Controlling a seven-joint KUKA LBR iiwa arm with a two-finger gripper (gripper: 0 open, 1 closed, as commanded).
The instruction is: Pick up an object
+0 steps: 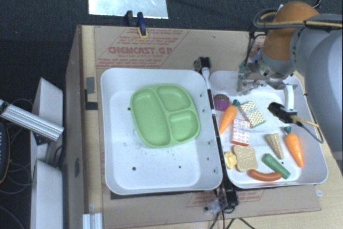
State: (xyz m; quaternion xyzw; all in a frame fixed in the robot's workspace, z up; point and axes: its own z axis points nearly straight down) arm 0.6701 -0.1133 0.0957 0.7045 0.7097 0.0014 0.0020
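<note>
Whether the jaws are standing open or closed we cannot tell. We are seeing the gripper [248, 85] hanging over the far end of the right bin [316, 171], near a purple toy [221, 100] and a carrot [227, 118]. A green divided plate [164, 115] is lying in the left bin [115, 169].

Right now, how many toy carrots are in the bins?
2, both in the right bin. One carrot lies by the divider, beside the purple piece. The other carrot lies near the right wall. The arm covers the bin's far corner, so another could be hidden.
</note>
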